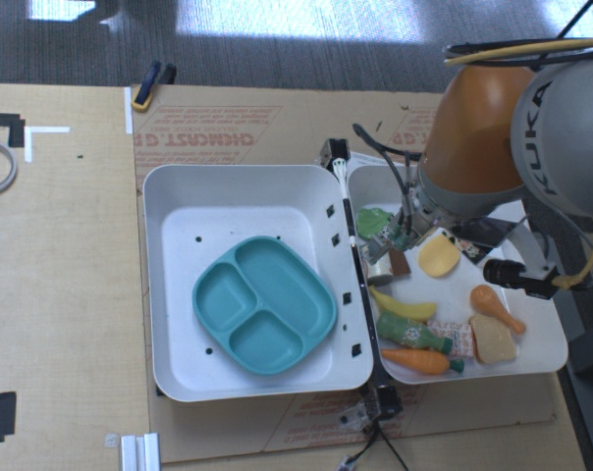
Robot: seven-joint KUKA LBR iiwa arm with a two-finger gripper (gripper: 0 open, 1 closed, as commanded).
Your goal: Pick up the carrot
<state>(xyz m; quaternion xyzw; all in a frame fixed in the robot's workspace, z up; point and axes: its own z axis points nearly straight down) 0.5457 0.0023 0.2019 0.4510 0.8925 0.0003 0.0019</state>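
We can't tell the gripper [403,235] state up at the right bin's [542,361] far end, so we'd swing over the banana [404,307] to the carrot [415,361] by the near wall and pinch across its middle.

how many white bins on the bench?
2. The left shallow white plastic bin holds a teal divided plate. The right shallow white plastic bin holds toy food; the arm covers part of it.
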